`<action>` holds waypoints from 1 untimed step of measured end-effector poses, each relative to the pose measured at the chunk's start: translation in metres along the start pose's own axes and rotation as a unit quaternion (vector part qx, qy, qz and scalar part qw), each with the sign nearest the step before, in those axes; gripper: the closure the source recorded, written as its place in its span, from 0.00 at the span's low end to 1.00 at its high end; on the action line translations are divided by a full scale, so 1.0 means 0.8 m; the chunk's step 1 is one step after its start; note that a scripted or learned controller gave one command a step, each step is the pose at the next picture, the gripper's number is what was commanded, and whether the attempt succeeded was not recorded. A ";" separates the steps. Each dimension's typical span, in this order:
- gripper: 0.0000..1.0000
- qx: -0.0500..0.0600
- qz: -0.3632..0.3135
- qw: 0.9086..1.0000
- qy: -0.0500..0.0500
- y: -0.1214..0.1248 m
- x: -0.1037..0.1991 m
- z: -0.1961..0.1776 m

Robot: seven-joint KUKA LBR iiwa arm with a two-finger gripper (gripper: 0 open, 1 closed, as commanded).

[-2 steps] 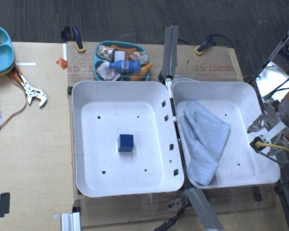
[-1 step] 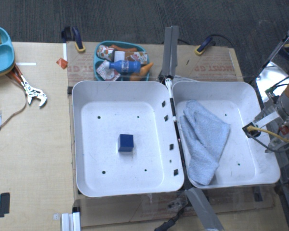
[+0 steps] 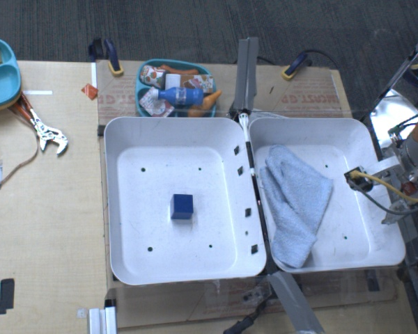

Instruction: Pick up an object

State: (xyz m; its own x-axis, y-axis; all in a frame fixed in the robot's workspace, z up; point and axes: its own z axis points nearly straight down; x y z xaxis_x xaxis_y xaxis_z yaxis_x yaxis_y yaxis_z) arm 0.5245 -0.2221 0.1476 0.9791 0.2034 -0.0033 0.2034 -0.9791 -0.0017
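A small dark blue cube [image 3: 182, 206] sits near the middle of the left white bin [image 3: 125, 256]. A crumpled light blue-grey cloth [image 3: 296, 204] lies in the left half of the right white bin [image 3: 376, 256], running from the back towards the front wall. My gripper [image 3: 396, 199] hangs at the far right, over the right bin's right rim, well away from the cloth and the cube. A black plug on a yellow cable [image 3: 359, 179] juts left from the wrist. Nothing shows beneath the gripper.
A teal bowl [image 3: 175, 89] full of small items stands behind the left bin. A wrench [image 3: 47, 136] and a blue tray [image 3: 0, 72] lie on the bench at the far left. A grey bar [image 3: 245, 75] rises between the bins at the back.
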 end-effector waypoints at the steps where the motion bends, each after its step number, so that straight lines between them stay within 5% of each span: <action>1: 0.00 0.000 0.002 1.000 -0.001 -0.005 -0.023 0.002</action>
State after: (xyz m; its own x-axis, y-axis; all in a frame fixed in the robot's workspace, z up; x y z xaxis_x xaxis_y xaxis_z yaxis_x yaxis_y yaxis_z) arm 0.5057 -0.2219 0.1463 0.9800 0.1991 -0.0045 0.1991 -0.9800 -0.0024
